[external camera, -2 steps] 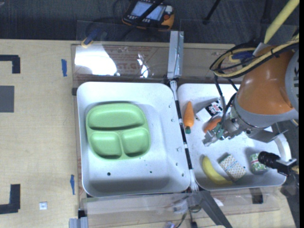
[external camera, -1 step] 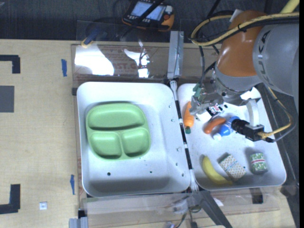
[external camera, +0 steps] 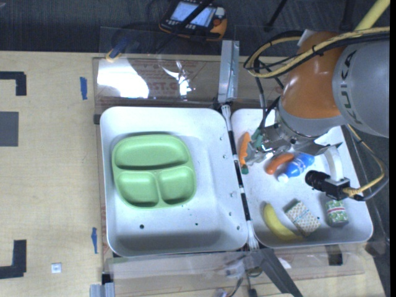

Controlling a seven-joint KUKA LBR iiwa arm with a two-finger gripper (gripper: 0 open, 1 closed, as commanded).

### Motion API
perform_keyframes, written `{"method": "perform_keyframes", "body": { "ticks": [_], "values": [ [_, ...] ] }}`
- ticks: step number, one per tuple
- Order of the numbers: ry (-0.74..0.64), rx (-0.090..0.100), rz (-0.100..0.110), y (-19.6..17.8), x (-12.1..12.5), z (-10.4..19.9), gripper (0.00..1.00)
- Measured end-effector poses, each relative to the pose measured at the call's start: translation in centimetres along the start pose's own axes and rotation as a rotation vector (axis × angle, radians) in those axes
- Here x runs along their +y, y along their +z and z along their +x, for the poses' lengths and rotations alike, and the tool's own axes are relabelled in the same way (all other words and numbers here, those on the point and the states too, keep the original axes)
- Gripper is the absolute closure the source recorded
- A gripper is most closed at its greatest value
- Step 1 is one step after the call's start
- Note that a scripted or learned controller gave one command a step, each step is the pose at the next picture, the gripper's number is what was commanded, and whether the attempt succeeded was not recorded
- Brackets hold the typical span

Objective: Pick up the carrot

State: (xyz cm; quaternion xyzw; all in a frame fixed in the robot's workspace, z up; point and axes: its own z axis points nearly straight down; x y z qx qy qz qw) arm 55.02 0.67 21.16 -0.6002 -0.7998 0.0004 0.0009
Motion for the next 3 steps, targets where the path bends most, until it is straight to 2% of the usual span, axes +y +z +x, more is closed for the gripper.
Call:
{"method": "perform_keyframes", "body": {
  "ticks": [1, 2, 3],
  "values": [
    [-0.073, -0.002, -0.004, -2.7, -3.7, -5.9, 1.00],
    [0.121, 0.000, -0.001, -2.1, -3.2, -2.8, 1.00],
    [0.416, 0.001, 0.003, 0.1, -7.6, -0.5, 1.00]
  ]
}}
